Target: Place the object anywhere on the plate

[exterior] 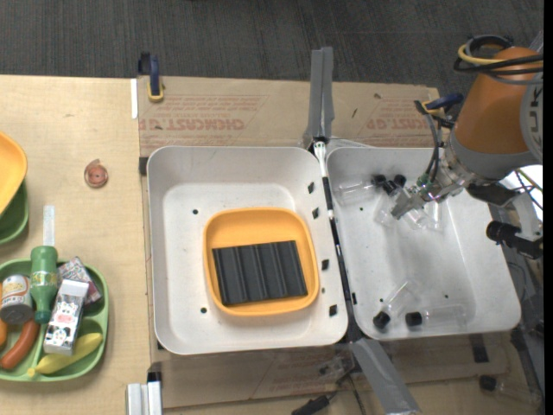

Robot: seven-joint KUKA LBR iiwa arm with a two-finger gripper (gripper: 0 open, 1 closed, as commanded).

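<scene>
gripper point(413, 201) low in right bin point(484, 318), upper right of frame; claw state cannot tell. plate point(259, 223) lies left and lower, frame centre, past divider point(328, 223). no object seen held.

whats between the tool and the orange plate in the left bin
In the camera view, between the tool and the orange plate lie bare right bin floor and the two bins' meeting walls, with black clips along them.

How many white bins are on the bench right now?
2. The left bin holds the orange plate; the right bin sits beside it, with the pincer over its upper part.
</scene>
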